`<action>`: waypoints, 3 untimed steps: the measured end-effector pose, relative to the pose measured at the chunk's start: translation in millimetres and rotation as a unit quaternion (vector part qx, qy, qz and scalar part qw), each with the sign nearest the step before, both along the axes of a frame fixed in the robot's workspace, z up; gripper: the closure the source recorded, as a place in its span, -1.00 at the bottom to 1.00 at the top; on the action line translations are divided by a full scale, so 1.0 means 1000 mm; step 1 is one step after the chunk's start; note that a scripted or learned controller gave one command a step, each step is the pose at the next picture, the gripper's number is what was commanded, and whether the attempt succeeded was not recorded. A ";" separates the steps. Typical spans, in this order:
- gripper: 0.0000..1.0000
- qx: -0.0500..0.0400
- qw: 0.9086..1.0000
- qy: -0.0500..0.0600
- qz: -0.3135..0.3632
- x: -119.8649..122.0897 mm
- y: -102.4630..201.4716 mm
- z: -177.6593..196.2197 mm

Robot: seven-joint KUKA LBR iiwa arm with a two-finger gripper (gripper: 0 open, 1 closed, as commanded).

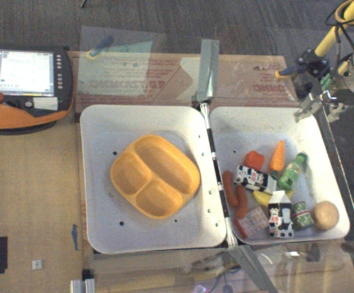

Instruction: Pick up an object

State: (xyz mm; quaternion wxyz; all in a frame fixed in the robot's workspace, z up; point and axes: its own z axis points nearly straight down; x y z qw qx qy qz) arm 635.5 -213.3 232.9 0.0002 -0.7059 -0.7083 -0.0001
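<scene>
The right bin [226, 133] holds several toy foods in its near half. Among them are an orange carrot [277, 156], a green bottle [292, 171], a red pepper [254, 160] and a cow-patterned carton [252, 177]. A second carton [279, 215], two red sausages [235, 194], a green can [302, 214] and a tan round roll [325, 215] lie closer to the front. My gripper [314, 102] hangs over the bin's far right corner, well above and behind the toys, with nothing seen in it.
The left bin [97, 224] carries a yellow divided plate [155, 176] in its middle. A teach pendant [24, 84] lies on the bench at far left. A metal divider [207, 78] runs between the bins. Yellow cables [342, 17] trail at top right.
</scene>
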 end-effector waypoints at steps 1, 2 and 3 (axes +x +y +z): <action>-1.00 -0.001 1.000 -0.004 -0.015 -0.024 -0.007 -0.087; -1.00 -0.004 1.000 -0.012 -0.007 -0.027 -0.005 -0.091; -1.00 -0.005 1.000 -0.017 0.003 -0.028 -0.005 -0.092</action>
